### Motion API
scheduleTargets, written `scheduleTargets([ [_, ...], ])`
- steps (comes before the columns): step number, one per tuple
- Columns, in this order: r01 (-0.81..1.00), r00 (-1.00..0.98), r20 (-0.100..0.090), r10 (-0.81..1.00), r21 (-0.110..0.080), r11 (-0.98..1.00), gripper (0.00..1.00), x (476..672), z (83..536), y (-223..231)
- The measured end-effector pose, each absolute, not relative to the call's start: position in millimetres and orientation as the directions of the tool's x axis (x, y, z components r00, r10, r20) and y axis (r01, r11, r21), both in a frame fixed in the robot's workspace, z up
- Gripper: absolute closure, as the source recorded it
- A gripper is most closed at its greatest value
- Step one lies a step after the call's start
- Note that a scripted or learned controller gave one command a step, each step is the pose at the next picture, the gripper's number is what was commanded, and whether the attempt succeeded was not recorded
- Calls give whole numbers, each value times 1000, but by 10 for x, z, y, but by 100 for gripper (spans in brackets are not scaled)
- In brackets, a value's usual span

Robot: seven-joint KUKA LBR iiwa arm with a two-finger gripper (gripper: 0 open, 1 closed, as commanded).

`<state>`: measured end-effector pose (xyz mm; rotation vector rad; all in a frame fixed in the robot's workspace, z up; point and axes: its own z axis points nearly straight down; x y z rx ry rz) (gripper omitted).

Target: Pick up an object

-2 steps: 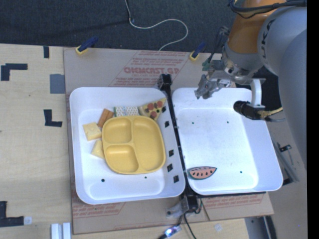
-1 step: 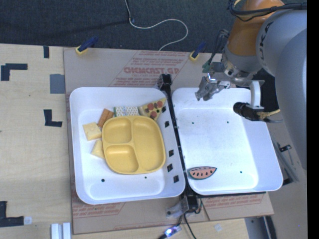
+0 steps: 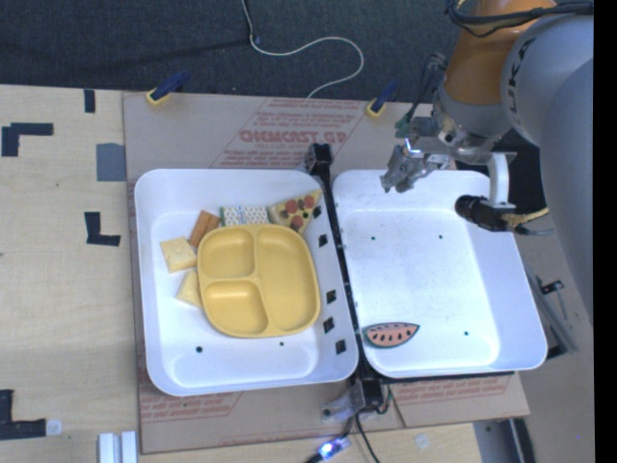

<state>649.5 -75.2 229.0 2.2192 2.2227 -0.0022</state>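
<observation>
I see a flat watermelon slice (image 3: 390, 334) at the near edge of the right bin (image 3: 501, 287). A glossy yellow divided plate (image 3: 258, 280) partly hides crackers (image 3: 179, 255) in the left bin (image 3: 154, 287). My gripper (image 3: 403, 174) hangs over the right bin's far-left corner, grasping nothing; its small fingers blur.

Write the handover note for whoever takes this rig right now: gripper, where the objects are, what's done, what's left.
Gripper: above the far edge of the right bin, nothing seen in it.
Right bin: a watermelon slice lies near its front left corner.
Left bin: a yellow divided plate in the middle, with crackers, a pizza slice and other small food pieces tucked around its far and left sides.
Done: nothing picked so far.
Left: bring the gripper down on an object, grasp it and lift it.
</observation>
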Motion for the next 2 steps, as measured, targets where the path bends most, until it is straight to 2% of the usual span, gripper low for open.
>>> scheduleTargets([
  [2,1000,-1,-2,1000,-1,1,100,6455,2164,-758],
])
